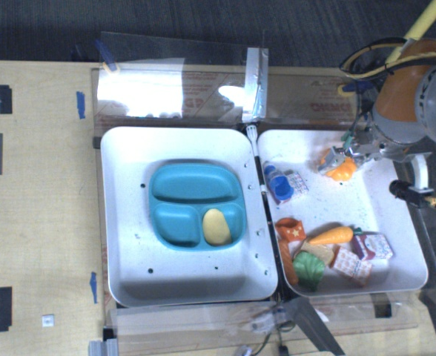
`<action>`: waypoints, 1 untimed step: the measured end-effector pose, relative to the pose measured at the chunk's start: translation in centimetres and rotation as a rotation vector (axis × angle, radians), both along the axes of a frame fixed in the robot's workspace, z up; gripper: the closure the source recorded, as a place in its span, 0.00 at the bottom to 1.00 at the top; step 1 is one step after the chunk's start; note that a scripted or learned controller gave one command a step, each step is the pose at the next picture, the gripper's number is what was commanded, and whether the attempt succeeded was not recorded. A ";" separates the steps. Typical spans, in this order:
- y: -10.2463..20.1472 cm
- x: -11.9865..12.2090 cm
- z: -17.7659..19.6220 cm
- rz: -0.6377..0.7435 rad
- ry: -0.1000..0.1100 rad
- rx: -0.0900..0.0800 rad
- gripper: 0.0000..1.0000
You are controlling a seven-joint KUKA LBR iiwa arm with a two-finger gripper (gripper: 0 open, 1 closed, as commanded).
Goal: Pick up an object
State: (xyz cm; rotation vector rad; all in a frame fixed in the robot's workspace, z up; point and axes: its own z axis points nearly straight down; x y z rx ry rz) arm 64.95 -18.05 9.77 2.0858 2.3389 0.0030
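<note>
One small orange object [343, 170], rounded and smooth like a plastic toy fruit, sits in the upper part of the right bin [407, 221], directly under the gripper [349, 153]; the metal fingertips come down onto its top edge, touching or nearly so, and how wide they stand cannot be told from this slant, nor whether the piece is actually clamped. Just left of it lies a small orange scrap of the same colour, too blurred to name. The grey arm [414, 102] with its orange band enters from the right above this spot. Further left in the same bin, against the dividing wall, lies a small blue-capped bottle [281, 185] with a pale wrapper whose print is too small to read. Along the bin's lower side is a cluster touching one another: a carrot-shaped orange toy [331, 236] lying on its side, a red-orange packet [289, 231], a green lumpy piece [309, 268], and a few boxy packets [362, 256] in red, white and dark purple, their labels unreadable. Both bins are shallow, glossy white plastic with rounded corners. The left bin [121, 221] holds a teal divided tray [188, 188] of three compartments, with a pale yellow egg-shaped object [216, 227] in its lower right compartment. Behind the bins, faint reddish lettering runs along a brown board, not legible, and the bench [32, 221] is light wood marked with black and blue tape.
</note>
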 end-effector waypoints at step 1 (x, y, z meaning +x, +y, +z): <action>10.4 1.9 9.4 0.011 -0.007 0.006 1.00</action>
